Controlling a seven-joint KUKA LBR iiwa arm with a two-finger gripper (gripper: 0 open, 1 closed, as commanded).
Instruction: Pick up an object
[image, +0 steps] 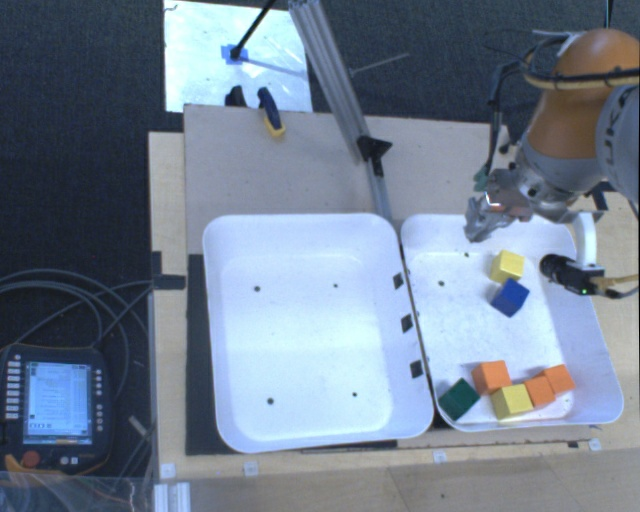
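Camera view looks down on the gripper (484, 222) hanging over the far end of the right bin (590, 330), whether its claw is spread or pressed together I cannot tell. Just beside it lie a yellow cube (507, 266) and a blue cube (510, 297); orange, yellow and green blocks crowd the near corner.

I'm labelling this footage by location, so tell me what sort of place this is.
Most likely a robotics lab or test cell. A grey-and-orange arm reaches over two white bins on a bench, small coloured blocks lie in the right bin, and a teach pendant with cables sits on the floor alongside.
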